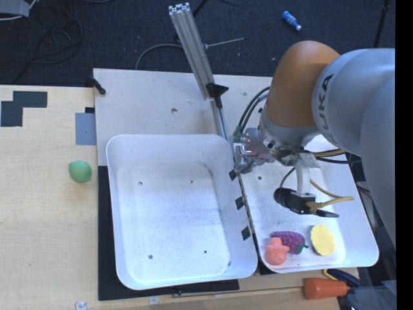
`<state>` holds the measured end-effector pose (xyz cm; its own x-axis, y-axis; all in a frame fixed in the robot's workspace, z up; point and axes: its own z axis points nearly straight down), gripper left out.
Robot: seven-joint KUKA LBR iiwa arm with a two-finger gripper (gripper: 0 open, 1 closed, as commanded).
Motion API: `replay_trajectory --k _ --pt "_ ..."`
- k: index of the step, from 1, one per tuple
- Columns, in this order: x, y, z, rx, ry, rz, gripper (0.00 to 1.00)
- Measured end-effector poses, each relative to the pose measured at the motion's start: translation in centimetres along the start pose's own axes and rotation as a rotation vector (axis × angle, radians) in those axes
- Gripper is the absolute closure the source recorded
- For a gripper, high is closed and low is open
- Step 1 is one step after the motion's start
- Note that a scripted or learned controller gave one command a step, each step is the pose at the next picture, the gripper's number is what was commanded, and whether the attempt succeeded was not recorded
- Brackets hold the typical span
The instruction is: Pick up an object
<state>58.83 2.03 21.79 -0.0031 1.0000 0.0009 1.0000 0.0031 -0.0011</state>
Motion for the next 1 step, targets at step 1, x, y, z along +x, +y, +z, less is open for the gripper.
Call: replay_trajectory --k 1 --pt "4.82 1.10 -0.93 -0.001 0.000 0.000 1.00"
